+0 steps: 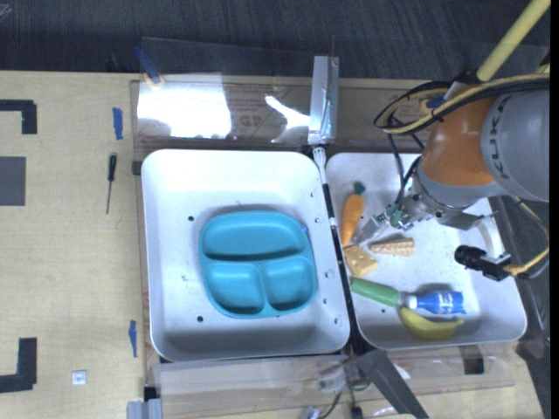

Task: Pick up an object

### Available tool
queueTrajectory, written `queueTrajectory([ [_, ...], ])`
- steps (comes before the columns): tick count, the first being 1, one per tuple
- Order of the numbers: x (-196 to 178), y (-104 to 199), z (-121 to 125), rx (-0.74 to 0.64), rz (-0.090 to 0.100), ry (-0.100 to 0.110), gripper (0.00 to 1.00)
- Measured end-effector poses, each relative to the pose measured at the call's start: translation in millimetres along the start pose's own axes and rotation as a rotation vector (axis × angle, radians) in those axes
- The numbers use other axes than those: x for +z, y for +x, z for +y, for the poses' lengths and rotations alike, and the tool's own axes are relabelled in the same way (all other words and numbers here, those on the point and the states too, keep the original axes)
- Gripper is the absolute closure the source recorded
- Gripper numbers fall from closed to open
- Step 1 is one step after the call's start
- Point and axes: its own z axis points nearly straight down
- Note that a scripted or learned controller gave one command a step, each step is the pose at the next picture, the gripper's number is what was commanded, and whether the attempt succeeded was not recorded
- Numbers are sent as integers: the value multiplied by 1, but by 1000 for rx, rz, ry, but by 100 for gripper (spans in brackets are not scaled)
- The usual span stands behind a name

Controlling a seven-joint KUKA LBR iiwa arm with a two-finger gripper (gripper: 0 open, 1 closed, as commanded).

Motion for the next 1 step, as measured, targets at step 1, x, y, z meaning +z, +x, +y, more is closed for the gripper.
queueTrajectory([
  [1, 1, -32, 45, -77, -2, 4, 0],
])
